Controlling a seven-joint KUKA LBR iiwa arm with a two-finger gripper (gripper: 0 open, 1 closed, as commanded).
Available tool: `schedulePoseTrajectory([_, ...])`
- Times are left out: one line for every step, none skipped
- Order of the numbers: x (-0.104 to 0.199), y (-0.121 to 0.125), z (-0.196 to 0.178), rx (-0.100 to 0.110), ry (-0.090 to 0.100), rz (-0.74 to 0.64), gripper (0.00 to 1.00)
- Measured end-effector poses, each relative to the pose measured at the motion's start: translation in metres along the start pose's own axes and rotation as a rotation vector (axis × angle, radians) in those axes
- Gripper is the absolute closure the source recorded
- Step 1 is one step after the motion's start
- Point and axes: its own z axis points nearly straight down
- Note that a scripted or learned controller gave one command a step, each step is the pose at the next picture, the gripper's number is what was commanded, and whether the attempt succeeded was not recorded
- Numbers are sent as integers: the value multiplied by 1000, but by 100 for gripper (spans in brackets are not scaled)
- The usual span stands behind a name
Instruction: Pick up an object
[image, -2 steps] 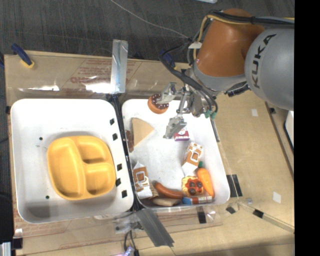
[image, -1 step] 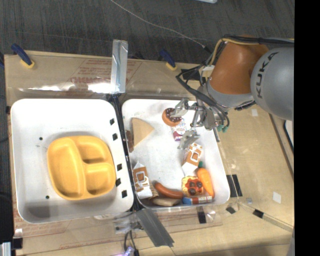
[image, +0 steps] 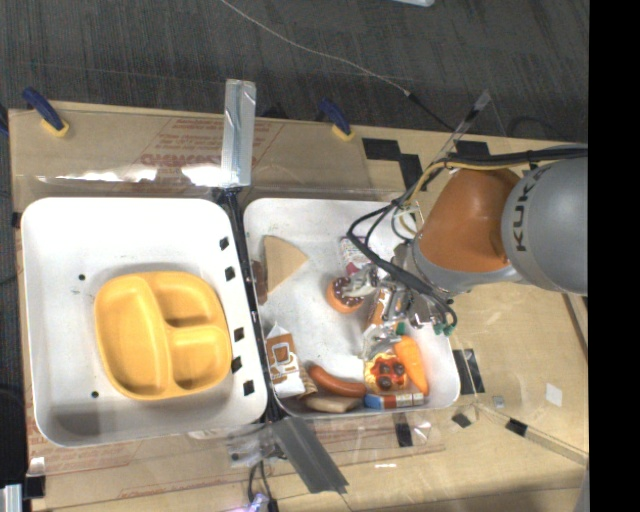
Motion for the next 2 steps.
schedulePoseTrajectory([0,0,0,0,-1,-1,0])
schedulePoseTrajectory([0,0,0,0,-1,-1,0])
